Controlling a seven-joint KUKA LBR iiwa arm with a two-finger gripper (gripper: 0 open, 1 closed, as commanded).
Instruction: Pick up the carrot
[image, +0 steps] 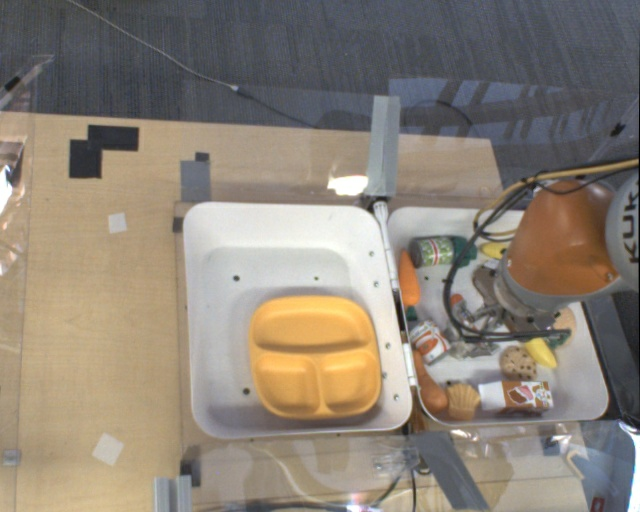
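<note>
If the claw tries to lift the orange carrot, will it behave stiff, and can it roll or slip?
The slim orange carrot looks like moulded plastic, so probably stiff and light. Its rounded, glossy body may slip or roll. It lies against the right white bin's wall, so access looks tight.

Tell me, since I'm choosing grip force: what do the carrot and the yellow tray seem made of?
Carrot: probably molded plastic toy food; uniform orange, smooth, faint sheen. Yellow tray: likely hard plastic, semi-gloss; rounded molded compartments with soft highlights. Neither can be confirmed by look alone.
</note>
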